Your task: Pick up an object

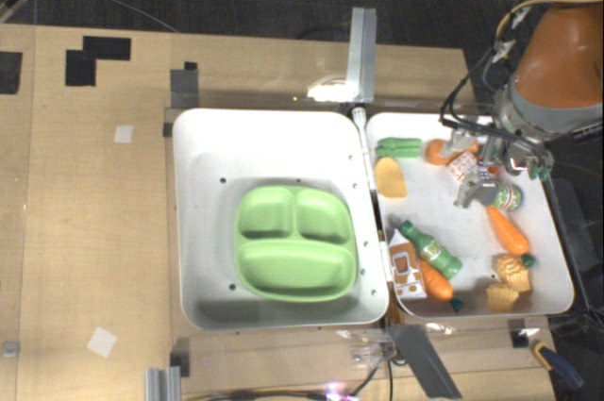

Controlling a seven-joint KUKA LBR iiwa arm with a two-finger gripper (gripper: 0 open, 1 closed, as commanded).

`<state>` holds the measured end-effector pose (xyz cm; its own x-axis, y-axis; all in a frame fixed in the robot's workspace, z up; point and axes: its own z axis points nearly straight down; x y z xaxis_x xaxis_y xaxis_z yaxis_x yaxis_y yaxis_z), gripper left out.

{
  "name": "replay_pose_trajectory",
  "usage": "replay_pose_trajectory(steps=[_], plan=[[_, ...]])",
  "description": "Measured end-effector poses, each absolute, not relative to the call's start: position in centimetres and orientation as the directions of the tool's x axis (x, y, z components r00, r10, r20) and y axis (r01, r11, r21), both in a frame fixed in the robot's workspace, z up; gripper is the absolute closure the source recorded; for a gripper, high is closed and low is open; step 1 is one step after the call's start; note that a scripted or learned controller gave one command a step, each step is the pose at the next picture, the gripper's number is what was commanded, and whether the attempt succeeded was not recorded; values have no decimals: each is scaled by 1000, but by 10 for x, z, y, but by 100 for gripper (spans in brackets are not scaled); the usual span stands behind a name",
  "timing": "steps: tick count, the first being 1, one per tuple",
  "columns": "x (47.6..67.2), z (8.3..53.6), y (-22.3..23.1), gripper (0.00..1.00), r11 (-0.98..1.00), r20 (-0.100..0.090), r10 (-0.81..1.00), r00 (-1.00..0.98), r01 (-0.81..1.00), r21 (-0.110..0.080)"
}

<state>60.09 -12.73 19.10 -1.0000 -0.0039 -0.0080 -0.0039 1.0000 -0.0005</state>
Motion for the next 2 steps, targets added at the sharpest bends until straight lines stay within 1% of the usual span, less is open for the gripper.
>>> replay_pose_trajectory(steps=[1,2], plan=[[554,95,-166,0,999,-10,-46,-999,-46,-2],[502,91,-161,0,1000,-19,-13,-1000,-13,-4]])
